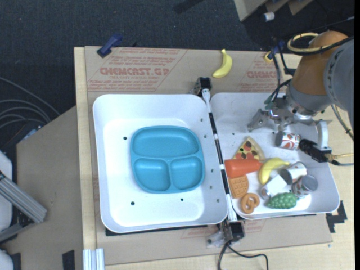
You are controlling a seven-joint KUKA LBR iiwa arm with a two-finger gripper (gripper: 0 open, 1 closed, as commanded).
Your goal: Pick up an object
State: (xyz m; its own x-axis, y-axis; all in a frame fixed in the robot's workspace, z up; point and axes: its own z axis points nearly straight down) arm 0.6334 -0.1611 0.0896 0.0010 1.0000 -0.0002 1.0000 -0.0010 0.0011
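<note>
A small red and white can lies on its side in the right bin, just below the gripper and a little on the arm's side of it. From where I stand it seems not gripped; nothing shows between the jaws, and if they are wide or narrow I cannot tell, because the grey wrist covers them.

Further below the gripper, in the near part of this bin, the other toys lie close together: a yellow banana, a pizza slice, an orange carrot, a waffle, a pretzel and a green bunch of grapes. Some grey and white pieces lie beside the banana, too small for me to name.

Well to the left of the gripper is the left bin with a blue divided plate in its middle. Above the gripper and to its left, outside the bins, a second banana lies on the bench.
</note>
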